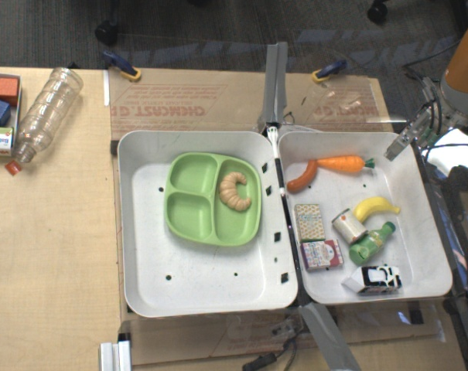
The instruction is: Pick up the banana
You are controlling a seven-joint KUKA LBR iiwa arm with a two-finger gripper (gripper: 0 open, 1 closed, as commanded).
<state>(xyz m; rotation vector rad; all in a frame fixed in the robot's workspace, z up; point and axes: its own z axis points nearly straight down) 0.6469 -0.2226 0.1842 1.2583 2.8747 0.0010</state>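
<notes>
The banana [375, 207] is small and yellow. It lies in the right bin [431, 265], toward the middle right, just above a green bottle [370, 242] and next to a small white can [346, 225]. My gripper [408, 137] hangs over the bin's upper right corner, above and to the right of the banana and well apart from it. The arm's orange band [459, 64] shows at the frame's right edge. Nothing is seen held in the gripper.
The right bin also holds a carrot [342, 163], a red sausage [301, 175], two small packets [309, 221], and a black-and-white carton [380, 279]. A green divided plate [189, 207] with a croissant [235, 190] sits in the left bin [141, 246]. A plastic bottle [44, 110] lies on the bench.
</notes>
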